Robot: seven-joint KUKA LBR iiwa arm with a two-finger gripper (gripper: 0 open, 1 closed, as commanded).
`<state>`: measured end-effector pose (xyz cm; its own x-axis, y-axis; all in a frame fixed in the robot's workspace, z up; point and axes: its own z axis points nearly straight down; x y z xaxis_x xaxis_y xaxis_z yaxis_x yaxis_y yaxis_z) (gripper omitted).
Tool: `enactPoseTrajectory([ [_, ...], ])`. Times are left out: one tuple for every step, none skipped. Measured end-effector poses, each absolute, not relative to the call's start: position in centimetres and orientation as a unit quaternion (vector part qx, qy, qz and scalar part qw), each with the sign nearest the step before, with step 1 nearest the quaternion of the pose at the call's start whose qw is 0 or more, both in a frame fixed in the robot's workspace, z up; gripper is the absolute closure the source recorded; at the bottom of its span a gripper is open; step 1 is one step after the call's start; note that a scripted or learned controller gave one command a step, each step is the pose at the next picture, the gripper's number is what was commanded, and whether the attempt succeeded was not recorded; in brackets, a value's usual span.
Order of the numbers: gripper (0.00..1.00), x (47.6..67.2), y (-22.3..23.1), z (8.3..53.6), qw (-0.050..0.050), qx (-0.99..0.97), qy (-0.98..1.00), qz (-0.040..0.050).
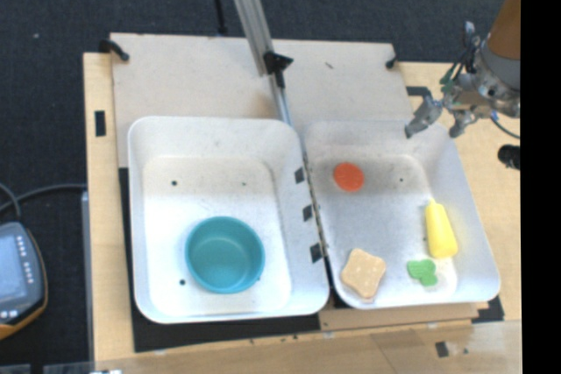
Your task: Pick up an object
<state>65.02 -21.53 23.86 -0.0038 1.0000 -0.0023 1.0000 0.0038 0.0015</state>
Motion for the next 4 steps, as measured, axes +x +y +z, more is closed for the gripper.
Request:
enactPoseTrajectory([
  [0.0, 65.0, -21.6, 23.9, 0.002, 0.705, 0.709, -0.001],
  [0.0, 65.0, -22.5, 19.7, 0.002, 0.707, 0.708, -0.0012],
  [0.0, 65.4, -22.4, 15.4, 0.0, 0.706, 0.708, -0.0016],
  [0.0, 65.3, -22.4, 10.2, -0.001, 0.706, 0.708, -0.0019],
])
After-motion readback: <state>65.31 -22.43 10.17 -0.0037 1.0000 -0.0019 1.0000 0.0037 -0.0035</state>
